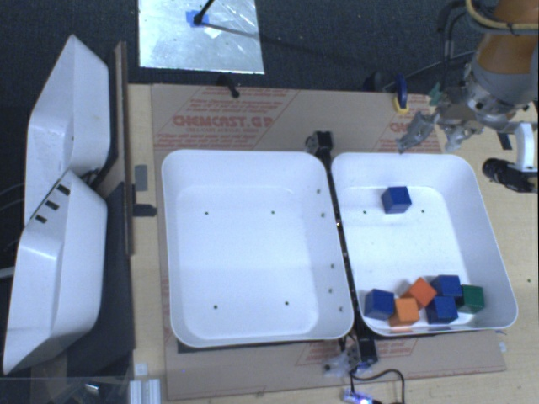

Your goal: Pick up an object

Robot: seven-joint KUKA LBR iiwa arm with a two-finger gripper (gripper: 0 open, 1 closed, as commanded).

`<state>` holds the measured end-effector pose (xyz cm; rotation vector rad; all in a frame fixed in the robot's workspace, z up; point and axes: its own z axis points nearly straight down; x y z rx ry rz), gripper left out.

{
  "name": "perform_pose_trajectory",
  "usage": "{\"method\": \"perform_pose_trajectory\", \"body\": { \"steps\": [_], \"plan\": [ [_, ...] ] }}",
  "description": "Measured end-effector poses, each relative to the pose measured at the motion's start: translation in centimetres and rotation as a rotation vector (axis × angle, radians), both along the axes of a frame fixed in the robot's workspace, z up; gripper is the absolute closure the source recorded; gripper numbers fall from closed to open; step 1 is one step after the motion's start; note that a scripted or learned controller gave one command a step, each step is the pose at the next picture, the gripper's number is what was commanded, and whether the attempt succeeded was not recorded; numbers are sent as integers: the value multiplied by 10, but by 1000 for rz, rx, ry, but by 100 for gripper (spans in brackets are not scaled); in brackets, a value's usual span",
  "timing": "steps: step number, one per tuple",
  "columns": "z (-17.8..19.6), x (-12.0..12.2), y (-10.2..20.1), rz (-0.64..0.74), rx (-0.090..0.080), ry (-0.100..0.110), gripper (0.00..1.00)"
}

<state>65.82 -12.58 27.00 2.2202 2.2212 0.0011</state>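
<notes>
On the pale wooden bench, our spread, empty gripper (428, 130) hovers at one o'clock of the lone blue cube (396, 199) in the right white bin (484, 217); a descent off-centre could nudge it away.

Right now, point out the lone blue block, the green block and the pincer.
Lone blue block (396, 199), camera view, top face.
Green block (472, 297), camera view, top face.
Pincer (436, 132), camera view, midway between its fingertips.
</notes>
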Motion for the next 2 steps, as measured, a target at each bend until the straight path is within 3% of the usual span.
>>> {"method": "perform_pose_trajectory", "body": {
  "steps": [1, 2],
  "plan": [
    [-135, -16, 13, 0, 1, 9, 0],
    [-186, 2, -39, -3, 0, 3, 0]
  ]
}}
